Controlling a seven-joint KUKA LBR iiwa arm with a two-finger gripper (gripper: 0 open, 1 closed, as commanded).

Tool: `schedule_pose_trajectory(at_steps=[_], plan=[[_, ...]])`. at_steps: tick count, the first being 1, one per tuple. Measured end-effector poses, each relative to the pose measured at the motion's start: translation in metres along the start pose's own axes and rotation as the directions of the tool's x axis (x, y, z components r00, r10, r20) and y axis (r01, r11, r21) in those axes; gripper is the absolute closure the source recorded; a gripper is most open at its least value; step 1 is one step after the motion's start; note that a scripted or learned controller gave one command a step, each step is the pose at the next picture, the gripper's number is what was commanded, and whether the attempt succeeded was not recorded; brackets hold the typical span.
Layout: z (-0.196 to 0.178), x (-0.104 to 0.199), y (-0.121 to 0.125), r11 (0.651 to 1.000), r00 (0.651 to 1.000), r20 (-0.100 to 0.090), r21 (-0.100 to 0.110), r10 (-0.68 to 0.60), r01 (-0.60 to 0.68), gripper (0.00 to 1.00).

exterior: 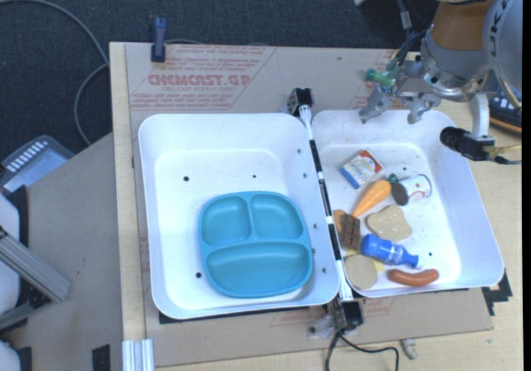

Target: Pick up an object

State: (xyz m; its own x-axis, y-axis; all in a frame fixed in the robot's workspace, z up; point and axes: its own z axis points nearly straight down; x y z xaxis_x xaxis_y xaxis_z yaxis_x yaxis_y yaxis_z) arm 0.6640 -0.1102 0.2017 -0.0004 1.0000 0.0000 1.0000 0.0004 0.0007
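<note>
The right white bin point(465, 195) holds a cluster of small things. A small red-and-white carton point(361, 168) lies near its middle, tilted. Just below it an orange toy carrot point(371, 197) slants down to the left, beside a dark oval piece point(400, 192). A tan bread slice point(389, 223) lies flat beneath them, a brown chocolate-like bar point(348, 231) to its left. A blue plastic bottle point(388, 251) lies on its side, with a round beige disc point(361, 271) and a red sausage point(413, 277) nearest the front wall.

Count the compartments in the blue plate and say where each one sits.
3. The blue plate in the left bin has two small compartments side by side at its far end and one wide compartment across its near end. None hidden.
</note>
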Motion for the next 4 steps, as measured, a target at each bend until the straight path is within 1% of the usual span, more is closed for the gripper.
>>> schedule_pose_trajectory(at_steps=[1, 2, 3, 4], plan=[[0.113, -0.003, -0.052, 1.0, 1.0, 0.001, -0.003, 0.001, -0.001, 0.0], [0.117, 0.018, -0.097, 1.0, 1.0, -0.001, 0.002, 0.001, -0.001, 0.0], [0.107, 0.018, -0.097, 1.0, 1.0, 0.0, 0.0, 0.002, -0.002, 1.0], [0.107, 0.018, -0.097, 1.0, 1.0, 0.0, 0.0, 0.002, -0.002, 0.0]])
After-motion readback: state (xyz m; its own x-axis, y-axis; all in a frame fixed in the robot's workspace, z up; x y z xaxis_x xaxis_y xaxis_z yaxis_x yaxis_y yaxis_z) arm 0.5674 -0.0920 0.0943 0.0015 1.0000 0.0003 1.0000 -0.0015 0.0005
